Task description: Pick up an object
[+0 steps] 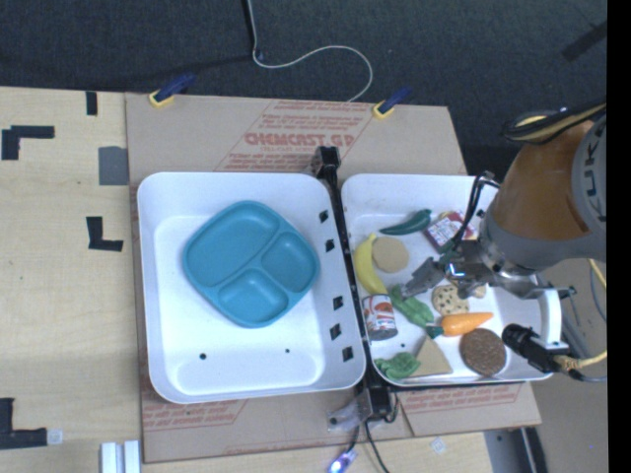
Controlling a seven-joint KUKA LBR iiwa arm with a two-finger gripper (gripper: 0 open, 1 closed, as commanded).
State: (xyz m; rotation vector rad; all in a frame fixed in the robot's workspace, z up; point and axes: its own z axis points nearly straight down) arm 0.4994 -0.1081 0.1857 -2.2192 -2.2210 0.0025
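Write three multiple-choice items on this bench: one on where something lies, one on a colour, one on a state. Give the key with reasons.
1. Where does the divided plate lie?
A. in the left bin
B. in the right bin
C. on the cardboard

2. What colour is that plate?
A. red
B. blue
C. yellow

3. How does the carrot stand to the gripper?
A. it is lifted clear of the bin
B. it is clamped between the fingers
C. it lies on the bin floor below the gripper

Key: 1 A, the plate sits alone inside the left bin's walls. 2 B, it is light blue against the white. 3 C, the carrot rests beside the brown cookie, apart from the gripper.
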